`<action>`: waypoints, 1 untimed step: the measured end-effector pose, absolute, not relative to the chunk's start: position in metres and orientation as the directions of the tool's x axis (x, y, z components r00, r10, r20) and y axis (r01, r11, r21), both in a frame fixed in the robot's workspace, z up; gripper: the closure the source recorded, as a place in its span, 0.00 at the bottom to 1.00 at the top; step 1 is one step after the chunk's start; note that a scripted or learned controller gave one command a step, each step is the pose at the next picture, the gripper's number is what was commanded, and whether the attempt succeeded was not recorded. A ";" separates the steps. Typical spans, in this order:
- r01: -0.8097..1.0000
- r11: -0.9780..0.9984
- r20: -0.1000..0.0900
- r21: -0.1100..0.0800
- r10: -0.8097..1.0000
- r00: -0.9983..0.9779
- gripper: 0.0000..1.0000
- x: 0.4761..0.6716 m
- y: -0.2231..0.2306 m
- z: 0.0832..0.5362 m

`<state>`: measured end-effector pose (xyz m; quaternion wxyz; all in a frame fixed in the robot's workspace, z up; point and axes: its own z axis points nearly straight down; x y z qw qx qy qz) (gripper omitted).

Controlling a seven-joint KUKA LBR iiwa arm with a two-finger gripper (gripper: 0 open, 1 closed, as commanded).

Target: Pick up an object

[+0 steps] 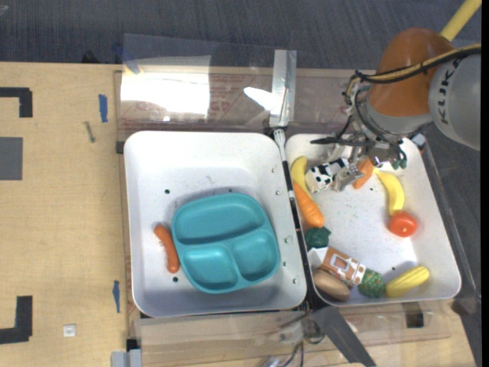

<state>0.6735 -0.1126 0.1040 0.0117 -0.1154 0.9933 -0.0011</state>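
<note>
Hand low in right bin's far end; black-and-white toy just left; finger state cannot be told.

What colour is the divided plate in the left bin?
Teal blue all over, seen in the camera view: the divided plate lies in the left bin.
</note>
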 end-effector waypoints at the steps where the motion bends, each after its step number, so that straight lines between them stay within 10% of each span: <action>1: -0.198 0.980 -0.023 -0.009 -0.198 -0.980 1.00 0.671 -0.138 0.276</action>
